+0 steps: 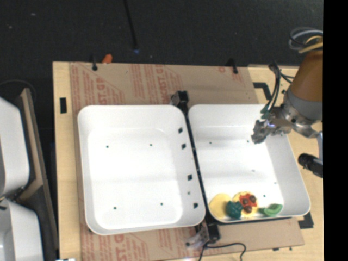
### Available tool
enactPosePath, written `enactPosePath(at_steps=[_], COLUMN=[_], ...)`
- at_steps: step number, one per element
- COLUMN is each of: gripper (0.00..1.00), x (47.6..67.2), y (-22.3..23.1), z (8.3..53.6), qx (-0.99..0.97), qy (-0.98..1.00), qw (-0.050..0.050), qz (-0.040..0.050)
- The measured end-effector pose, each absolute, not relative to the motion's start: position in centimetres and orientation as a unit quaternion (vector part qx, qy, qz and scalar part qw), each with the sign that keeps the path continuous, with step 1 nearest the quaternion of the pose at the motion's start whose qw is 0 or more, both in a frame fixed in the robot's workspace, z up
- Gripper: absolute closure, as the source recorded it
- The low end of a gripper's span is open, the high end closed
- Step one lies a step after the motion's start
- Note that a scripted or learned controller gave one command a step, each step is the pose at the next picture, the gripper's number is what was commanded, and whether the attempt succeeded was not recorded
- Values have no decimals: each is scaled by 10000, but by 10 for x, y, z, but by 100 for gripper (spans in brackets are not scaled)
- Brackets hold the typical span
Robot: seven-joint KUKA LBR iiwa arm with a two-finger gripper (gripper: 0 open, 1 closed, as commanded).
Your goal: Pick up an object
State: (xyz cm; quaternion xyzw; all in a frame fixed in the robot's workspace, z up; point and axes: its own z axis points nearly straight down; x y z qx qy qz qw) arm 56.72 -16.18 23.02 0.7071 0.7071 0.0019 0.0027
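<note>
Gripper (pixel 260 133) hangs over the right bin's (pixel 228 118) far end, grip state we cannot tell, so we judge it must travel to the toy pile (pixel 244 204) in the near corner, then descend on one piece.

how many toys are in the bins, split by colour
yellow toy: 1
teal toy: 1
red toy: 1
green toy: 1
total: 4, all clustered at the near edge of the right bin
</note>
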Motion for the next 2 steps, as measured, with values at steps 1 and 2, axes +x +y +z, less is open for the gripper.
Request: enactPosePath(at_steps=[1, 2], gripper=[100, 100], x=[568, 575], y=[-162, -103], z=[283, 270], qx=[7071, 7056], qy=[7071, 7086], qw=[23, -2], qz=[16, 3])
